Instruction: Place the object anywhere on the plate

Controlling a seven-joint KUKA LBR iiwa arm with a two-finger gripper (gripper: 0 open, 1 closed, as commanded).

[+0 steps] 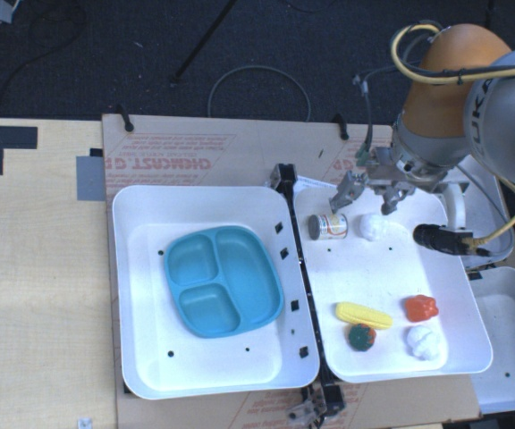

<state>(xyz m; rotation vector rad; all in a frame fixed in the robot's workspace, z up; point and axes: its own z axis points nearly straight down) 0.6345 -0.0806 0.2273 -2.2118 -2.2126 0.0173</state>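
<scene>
Gripper: I see my gripper (368, 197) over the far end of the right bin (472, 329), fingers spread apart, nothing between them.
Nearest objects: a small can (329, 226) lies on its side just below the left finger; a white lump (370, 228) sits beside it, under the gap.
Other objects: near the bin's front I count a yellow corn cob (363, 314), a dark green ball (360, 337) touching it, a red-orange piece (422, 308) and a white piece (424, 342).
Plate: the blue divided plate (223, 280) sits in the left bin (141, 266), holding nothing.
</scene>
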